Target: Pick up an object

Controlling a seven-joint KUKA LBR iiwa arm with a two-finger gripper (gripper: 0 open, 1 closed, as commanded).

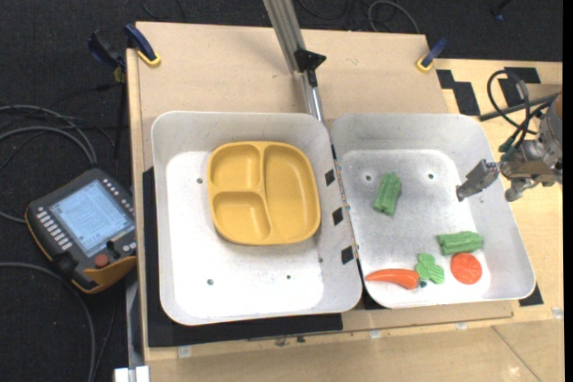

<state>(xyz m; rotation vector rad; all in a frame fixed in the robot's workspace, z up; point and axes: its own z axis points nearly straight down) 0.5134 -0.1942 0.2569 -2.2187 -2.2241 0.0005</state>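
Two white bins are sitting side by side; left bin (pixel 179 219) is holding a yellow sectioned plastic tray (pixel 265 192). Right bin (pixel 421 165) is carrying two green pieces (pixel 388 193) (pixel 460 241), a green leafy toy (pixel 431 268), orange carrot (pixel 394 278), red tomato (pixel 466 267). Gripper (pixel 479 179) is hovering at that bin's right rim, holding nothing, finger gap unreadable

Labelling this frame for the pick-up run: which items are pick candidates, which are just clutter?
Candidates, right white bin: green ridged block, green flat block, red round piece, orange carrot-shaped piece, small green leafy piece.

Clutter: yellow divided plastic tray, handheld control pendant, floor cables.
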